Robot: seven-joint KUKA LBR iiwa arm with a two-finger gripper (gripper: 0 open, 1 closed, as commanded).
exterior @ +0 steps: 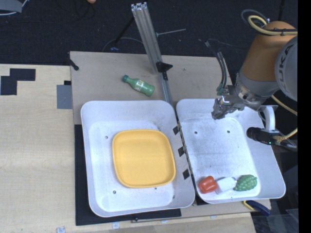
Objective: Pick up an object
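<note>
Two white bins sit side by side: the left bin (92, 130) holds a yellow plate (143, 158). The right bin (272, 176) holds a red pepper (208, 184), a white piece (226, 184) and a green object (245, 182) at its near edge. The gripper (219, 111) hangs over this bin's far end, well apart from them; whether it is clenched cannot be told. A green bottle (139, 85) lies on the bench (107, 76) behind the bins.

Lower right of frame, right bin's near edge: red pepper (207, 184), white block (225, 184), green bumpy fruit (245, 182) in a row, touching.

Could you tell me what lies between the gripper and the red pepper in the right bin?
Bare white bin floor separates the gripper from the red pepper, per the camera view.
</note>
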